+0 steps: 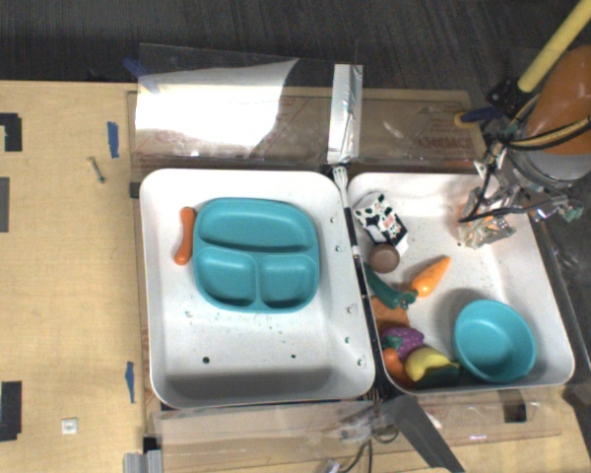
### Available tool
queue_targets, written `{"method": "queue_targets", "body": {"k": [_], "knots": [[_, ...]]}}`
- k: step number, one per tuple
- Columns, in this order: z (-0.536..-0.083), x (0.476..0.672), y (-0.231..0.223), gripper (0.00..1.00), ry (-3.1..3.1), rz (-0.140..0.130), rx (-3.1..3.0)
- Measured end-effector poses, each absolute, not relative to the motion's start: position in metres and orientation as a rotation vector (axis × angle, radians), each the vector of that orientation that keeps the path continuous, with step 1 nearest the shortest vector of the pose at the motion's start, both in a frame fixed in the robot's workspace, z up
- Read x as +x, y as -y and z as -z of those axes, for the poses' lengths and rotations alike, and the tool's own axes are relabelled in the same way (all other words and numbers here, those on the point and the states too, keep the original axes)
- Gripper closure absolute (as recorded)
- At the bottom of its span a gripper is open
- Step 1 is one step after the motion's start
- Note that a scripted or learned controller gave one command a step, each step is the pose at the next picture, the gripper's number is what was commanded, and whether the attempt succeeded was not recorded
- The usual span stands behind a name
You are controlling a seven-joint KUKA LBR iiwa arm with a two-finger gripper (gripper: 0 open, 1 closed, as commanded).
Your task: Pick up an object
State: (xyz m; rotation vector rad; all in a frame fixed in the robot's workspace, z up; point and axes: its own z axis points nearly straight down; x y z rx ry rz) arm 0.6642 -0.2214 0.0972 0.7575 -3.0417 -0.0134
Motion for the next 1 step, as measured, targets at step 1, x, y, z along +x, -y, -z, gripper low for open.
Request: {"method": "queue_targets", "body": {"k": [1], "knots": [[-0.1852, 0.6712, 0.1553, 1.00, 3.110, -0.005, 0.555]]}}
